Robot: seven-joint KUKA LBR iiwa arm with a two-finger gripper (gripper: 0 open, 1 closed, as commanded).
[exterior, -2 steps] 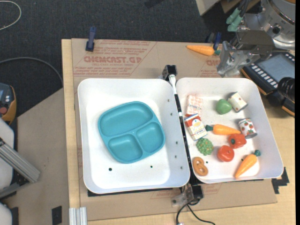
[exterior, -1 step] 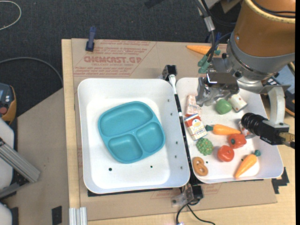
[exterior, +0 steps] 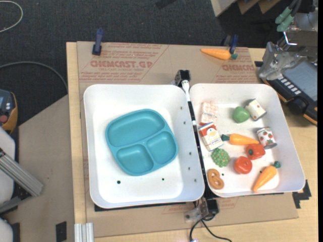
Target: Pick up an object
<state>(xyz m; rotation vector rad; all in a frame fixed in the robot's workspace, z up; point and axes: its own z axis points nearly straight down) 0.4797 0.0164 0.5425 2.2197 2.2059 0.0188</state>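
**While the toys lie in the right bin, the gripper sits off its far corner**

Though the gripper (exterior: 276,63) is in sight at the upper right, just beyond the far right corner of the right bin (exterior: 290,130), I cannot tell whether it is open or closed. It is above the bench edge, apart from every toy, and nothing is seen in its hold.

All but one of the toys lie in the right bin. Along its left side two small cartons (exterior: 208,113) lie one below the other, with a broccoli (exterior: 220,157) and a brown pretzel (exterior: 215,178) nearer the front. A green ball (exterior: 241,114) touches a white can (exterior: 256,109) towards the back. In the middle a carrot (exterior: 244,139) lies crosswise, close to a red pepper (exterior: 255,150) and a printed tin (exterior: 265,136). A tomato (exterior: 243,165) sits just in front of the pepper, and a second carrot (exterior: 265,177) lies tilted near the front right corner.

A third carrot (exterior: 216,53) lies on the board behind the bins, beside a blue clamp (exterior: 232,44).

The left bin (exterior: 96,135) holds a teal divided plate (exterior: 141,141), set at a slant.
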